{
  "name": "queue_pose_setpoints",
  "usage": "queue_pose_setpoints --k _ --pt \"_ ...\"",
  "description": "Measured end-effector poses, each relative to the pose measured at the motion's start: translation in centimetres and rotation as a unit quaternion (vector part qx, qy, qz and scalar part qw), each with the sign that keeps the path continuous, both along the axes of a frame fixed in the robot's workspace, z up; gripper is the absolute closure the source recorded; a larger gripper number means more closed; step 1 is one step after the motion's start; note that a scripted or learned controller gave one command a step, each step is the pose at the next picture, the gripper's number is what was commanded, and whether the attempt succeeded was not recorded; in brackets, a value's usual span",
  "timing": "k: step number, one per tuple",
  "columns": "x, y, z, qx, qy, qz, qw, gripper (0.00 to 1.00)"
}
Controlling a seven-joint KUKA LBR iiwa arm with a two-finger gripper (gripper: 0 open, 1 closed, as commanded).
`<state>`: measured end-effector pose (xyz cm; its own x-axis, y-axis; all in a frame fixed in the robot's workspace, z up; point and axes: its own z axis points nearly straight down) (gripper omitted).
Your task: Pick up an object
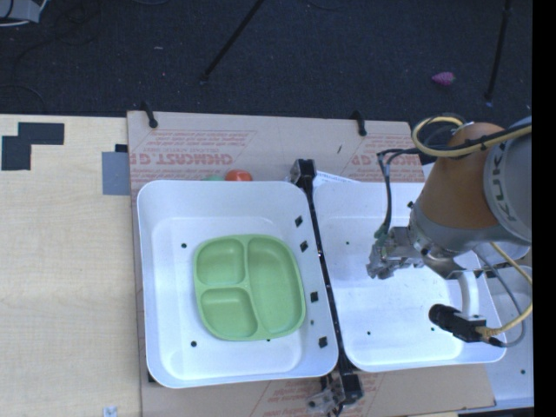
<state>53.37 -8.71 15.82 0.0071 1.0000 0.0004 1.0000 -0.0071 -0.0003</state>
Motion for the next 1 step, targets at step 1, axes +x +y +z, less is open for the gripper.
queue_pose_setpoints --k 1 --pt "0.87 -0.71 4.95 -0.0004 -0.001 0.004 1.0 1.0"
